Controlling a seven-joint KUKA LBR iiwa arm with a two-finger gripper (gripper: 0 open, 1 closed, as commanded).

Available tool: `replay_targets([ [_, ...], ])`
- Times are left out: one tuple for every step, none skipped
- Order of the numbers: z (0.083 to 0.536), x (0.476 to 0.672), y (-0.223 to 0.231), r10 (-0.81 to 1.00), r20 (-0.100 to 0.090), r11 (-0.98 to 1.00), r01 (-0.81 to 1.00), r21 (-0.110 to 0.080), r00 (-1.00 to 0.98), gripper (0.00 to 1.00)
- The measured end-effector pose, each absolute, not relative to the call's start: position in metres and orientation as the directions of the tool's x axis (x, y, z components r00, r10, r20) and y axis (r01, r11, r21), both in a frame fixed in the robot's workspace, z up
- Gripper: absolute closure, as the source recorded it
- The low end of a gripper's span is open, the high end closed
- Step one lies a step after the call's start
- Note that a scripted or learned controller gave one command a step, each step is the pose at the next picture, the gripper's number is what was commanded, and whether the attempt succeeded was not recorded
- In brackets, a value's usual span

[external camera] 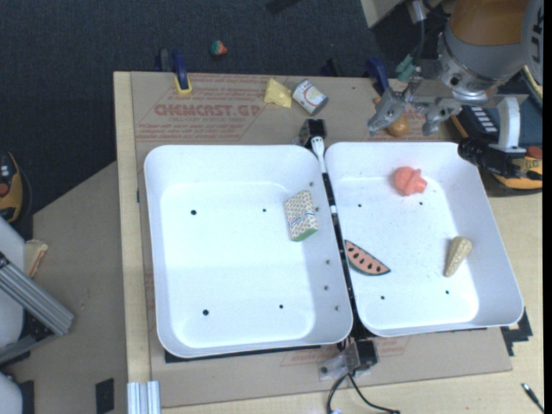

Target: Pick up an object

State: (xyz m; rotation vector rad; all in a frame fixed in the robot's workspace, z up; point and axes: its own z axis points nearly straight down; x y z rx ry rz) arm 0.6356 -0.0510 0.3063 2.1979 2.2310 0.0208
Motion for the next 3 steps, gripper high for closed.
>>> replay_targets([
  [0.31,0.632,-0.06,1.0,-0.002,0.002,1.0,0.005,-0.002,1.0],
  [0.302,0.646,0.071,1.0,0.006,0.014,1.0,0.003,-0.014,1.0],
  [0.316,0.564,0.146,1.0,0.003,0.009,1.0,-0.005,-0.009,1.0],
])
